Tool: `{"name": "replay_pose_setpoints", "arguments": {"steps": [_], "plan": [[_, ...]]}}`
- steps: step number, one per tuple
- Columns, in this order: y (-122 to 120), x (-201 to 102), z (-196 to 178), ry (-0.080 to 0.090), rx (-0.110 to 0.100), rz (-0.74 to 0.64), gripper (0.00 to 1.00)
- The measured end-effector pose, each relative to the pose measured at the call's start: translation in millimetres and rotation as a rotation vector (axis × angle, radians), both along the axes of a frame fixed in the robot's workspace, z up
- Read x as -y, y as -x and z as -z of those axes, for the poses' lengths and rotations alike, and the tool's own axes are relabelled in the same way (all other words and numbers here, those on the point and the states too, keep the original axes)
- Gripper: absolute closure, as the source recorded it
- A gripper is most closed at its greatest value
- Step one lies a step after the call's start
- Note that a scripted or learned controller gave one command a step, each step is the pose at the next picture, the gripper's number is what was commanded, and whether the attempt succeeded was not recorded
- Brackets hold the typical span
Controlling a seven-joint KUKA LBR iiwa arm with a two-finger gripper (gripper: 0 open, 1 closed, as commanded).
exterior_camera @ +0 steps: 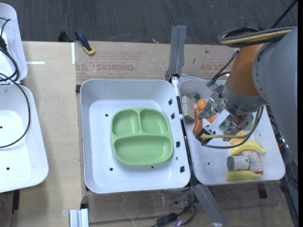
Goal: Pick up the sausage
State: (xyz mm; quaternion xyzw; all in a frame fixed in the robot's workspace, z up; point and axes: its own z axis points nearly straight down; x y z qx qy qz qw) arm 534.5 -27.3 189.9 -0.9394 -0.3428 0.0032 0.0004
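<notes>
The grey arm (265, 74) with its orange band reaches down into the right-hand white bin (279, 167), while the left-hand white bin (90, 141) beside it holds a green divided plate (141, 136) at its middle. The gripper (208, 122) hangs low over the right bin's left part, and I cannot tell how it is set. The orange-brown sausage (197, 122) lies just left of the gripper near that bin's left wall, with two yellow bananas (248, 148) and a small can (238, 163) toward the bin's lower right.
</notes>
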Motion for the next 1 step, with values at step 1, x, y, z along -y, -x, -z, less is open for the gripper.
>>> {"name": "replay_pose_setpoints", "arguments": {"steps": [1], "plan": [[12.9, -51.8, -0.2, -0.001, 0.000, 0.004, 0.00]]}}
